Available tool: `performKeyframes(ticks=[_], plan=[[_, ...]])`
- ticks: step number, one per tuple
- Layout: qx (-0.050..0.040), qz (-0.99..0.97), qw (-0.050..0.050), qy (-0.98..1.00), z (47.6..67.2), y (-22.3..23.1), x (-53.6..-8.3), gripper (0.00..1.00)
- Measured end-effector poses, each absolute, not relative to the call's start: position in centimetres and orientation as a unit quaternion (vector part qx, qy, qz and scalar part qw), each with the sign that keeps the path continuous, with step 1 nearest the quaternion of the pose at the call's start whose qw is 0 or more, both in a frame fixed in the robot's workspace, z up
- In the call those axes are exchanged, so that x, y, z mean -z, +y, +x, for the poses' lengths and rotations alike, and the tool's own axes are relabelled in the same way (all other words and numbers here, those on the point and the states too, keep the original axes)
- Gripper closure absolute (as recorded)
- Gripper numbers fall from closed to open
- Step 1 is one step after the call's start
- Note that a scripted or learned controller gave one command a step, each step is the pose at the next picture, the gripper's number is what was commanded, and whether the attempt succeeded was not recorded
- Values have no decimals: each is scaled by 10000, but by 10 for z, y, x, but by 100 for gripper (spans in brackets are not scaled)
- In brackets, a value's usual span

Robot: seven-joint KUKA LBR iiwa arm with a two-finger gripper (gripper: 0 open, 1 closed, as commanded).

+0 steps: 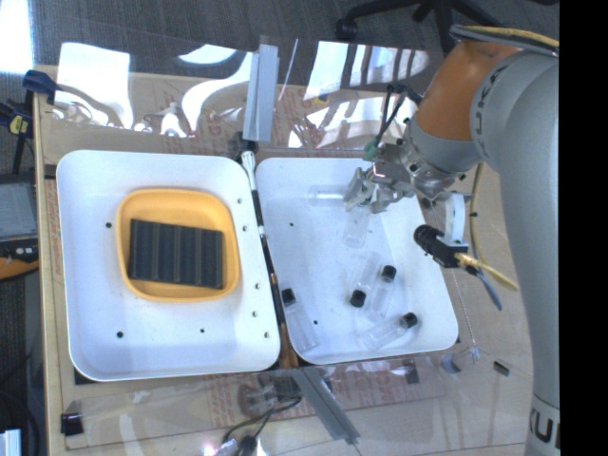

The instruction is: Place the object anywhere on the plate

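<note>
The tool (372, 190) hangs over the upper part of the right bin (313, 335), at the end of the grey arm (513, 112) that comes in from the right of the frame. Its metal fingers point down toward the bin floor, but I cannot tell if they are wide or narrow, and I do not see any thing between them. The task's things are small clear vials with black caps, lying on the white floor of the same bin. One vial (375, 283) lies near the middle of the bin, with its cap toward the right; another vial (388, 329) lies lower, near the lower right corner, its cap also at its right end; a third one (296, 313) rests close to the left wall of the bin. A faint clear shape lies just below the tool, but it is too pale to name with certainty. So the nearest clear target is below the tool in the frame, toward the lower edge. The plate (177, 198), yellow with a dark ribbed insert, sits in the left bin (85, 331), well apart from the tool. In my judgement the coming move depends on this: the object lies below the tool, while the plate lies far to the left across the wall between the bins.
</note>
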State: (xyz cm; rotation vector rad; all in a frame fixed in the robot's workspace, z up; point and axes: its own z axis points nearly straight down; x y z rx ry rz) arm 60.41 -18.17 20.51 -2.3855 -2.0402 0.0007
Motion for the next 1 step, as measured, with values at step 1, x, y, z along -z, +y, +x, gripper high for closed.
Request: performKeyframes(ticks=[1], plan=[[-17,-7032,29,-7110,553,-131,-183,100]])
